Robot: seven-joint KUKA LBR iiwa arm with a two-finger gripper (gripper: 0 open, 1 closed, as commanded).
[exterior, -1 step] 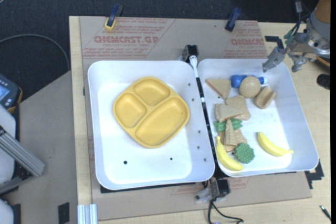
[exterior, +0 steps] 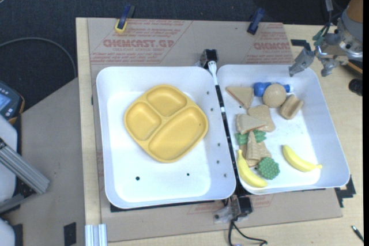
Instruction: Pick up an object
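My gripper hangs at the far right corner of the right bin, its two fingers spread apart with nothing between them. Below and left of it lie a blue ball, a tan round piece and a brown bread roll. Toast-like wedges and several more tan slices sit in the bin's middle. Two yellow bananas and a green broccoli piece lie near the front.
The left bin holds a yellow three-compartment plate. A black divider strip runs between the bins. Clamps hold the cardboard at the back edge.
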